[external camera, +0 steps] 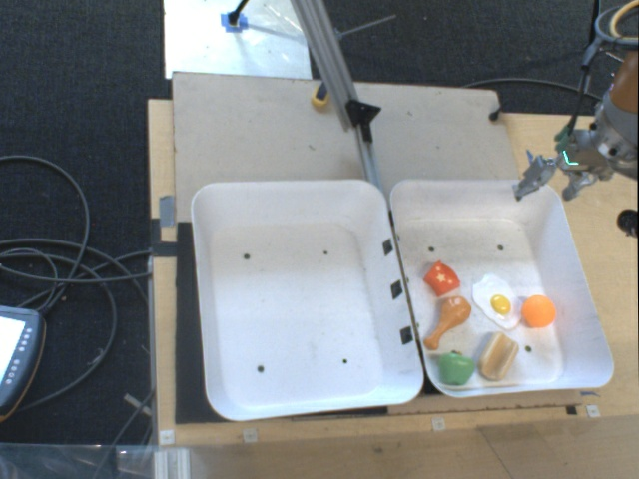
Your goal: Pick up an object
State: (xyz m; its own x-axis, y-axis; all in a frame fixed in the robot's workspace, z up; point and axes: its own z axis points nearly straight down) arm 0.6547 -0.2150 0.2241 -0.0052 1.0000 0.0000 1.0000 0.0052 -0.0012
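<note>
While the pincer hangs wide and bare over the right bin's far-right rim, nothing's picked. Orange, egg, drumstick, bread sit near-right. Descent and grasp left.

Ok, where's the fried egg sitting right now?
The fried egg lies in the right bin, toward its near right part, between the orange ball and the chicken drumstick, just above the bread roll.
</note>
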